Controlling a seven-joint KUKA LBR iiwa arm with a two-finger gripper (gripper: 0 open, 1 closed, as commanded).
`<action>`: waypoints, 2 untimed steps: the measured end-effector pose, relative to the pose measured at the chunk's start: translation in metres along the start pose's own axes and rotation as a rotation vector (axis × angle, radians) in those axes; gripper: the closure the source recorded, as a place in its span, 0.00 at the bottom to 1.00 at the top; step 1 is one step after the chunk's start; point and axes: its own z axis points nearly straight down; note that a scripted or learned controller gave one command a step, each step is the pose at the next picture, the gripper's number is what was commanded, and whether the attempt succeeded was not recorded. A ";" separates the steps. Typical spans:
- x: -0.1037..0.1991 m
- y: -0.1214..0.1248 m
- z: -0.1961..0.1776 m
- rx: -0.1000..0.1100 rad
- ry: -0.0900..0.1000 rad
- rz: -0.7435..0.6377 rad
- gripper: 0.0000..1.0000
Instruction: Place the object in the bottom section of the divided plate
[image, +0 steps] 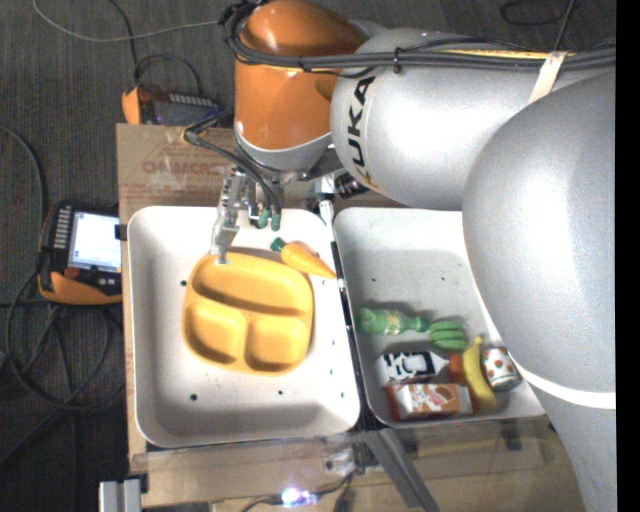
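Carrot (304, 259) just beside tool (243, 222)

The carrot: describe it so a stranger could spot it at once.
Look in the left shallow white bin, beside the yellow divided plate. At the plate's upper right edge lies the small orange toy carrot with a green tip, the one loose item in that bin.

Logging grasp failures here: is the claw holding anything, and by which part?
Nothing held. The claw hangs at the yellow divided plate's upper left rim; the carrot lies apart at its upper right.
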 end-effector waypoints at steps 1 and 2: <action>-0.016 0.038 -0.021 0.002 -0.002 -0.274 1.00; -0.016 0.038 -0.021 0.002 -0.002 -0.275 0.00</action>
